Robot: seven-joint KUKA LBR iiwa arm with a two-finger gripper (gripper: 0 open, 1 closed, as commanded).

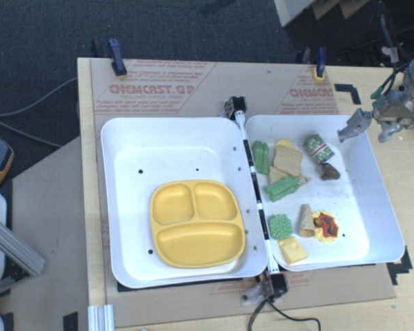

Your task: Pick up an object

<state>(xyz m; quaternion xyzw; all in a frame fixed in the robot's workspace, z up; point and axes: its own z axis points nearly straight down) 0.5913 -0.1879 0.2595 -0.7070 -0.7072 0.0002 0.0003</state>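
Tool (370, 126) fingers apart over right bin (379, 185); 1 yellow tray (196, 223), 2 bins

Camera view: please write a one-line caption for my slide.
Gripper poised above the right white bin of toy food; yellow three-compartment plastic plate in the left white bin.

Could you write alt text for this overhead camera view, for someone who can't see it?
A robot's end effector hovers over the far right edge of the right bin, which holds small toy foods including a green can. The left bin holds a yellow divided plate.
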